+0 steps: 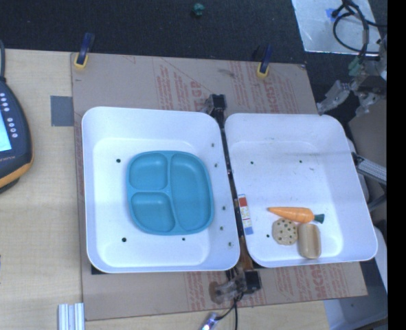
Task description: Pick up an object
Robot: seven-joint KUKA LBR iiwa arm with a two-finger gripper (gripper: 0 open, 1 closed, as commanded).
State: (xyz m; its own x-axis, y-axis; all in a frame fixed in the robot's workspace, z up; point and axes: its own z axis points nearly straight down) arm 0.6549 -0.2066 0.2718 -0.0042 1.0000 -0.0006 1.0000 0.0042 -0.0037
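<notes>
Camera view: two white bins side by side on the table [38, 205]. In the left bin [99, 184], a blue divided plate [170, 192], flat at the middle. In the right bin [292, 150], near right corner: carrot [293, 214], with cookie [284, 232] and bread roll [309, 240] just nearer. End effector state: cannot tell. Far left on table, a pendant [3, 137].

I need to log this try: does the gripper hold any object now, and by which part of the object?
Nothing is seen held. The carrot, the cookie and the bread roll all lie on the floor of the right bin.
</notes>
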